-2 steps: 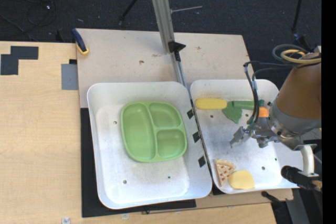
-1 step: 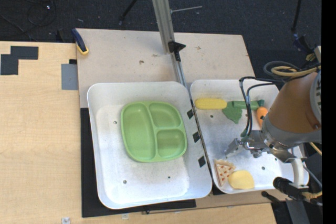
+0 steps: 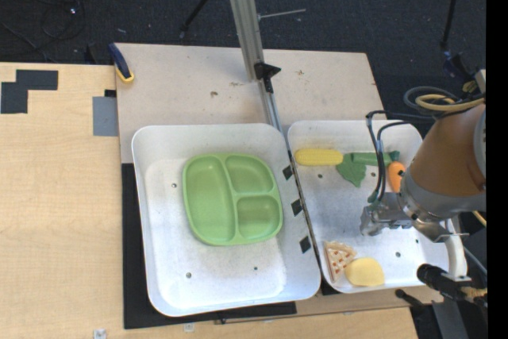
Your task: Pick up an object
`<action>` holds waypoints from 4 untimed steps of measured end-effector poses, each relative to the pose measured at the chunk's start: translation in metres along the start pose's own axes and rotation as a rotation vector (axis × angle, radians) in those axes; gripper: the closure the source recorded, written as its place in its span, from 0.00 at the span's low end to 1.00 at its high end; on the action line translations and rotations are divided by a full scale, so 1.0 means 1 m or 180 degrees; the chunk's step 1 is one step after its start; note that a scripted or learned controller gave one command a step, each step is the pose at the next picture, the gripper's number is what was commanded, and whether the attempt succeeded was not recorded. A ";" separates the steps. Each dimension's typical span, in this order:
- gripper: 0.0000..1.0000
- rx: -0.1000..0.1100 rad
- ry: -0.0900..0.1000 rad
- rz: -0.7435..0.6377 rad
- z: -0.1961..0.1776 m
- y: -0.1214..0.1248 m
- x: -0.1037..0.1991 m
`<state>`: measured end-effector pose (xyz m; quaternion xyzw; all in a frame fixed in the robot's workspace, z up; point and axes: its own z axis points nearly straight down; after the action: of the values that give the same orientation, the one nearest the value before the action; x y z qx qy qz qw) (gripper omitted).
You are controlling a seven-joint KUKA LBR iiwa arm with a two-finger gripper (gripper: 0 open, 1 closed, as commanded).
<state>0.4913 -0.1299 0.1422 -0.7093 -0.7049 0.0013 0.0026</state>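
In the right bin point(image 3: 333, 294) lie a corn cob with a green husk point(image 3: 321, 157), an orange carrot-like piece point(image 3: 394, 173), a pizza slice point(image 3: 339, 256) and a yellow lemon-like piece point(image 3: 365, 272). My gripper point(image 3: 376, 221) hangs low over the bare middle of this bin, between the corn and the lemon, pointing left from the grey and orange arm point(image 3: 444, 163). Nothing shows between its fingers. The carrot piece is partly hidden behind the arm and a black cable.
The left bin point(image 3: 159, 266) bears a green divided plate point(image 3: 233, 198). An aluminium post point(image 3: 246, 24) rises behind the bins. A divider with black clips point(image 3: 295, 206) separates the two bins. A wooden tabletop point(image 3: 55, 202) lies to the left.
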 end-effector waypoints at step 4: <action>1.00 -0.0012 -0.0001 -0.0036 -0.096 0.037 0.115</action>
<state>0.5291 -0.0157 0.2382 -0.7053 -0.7090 0.0002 0.0012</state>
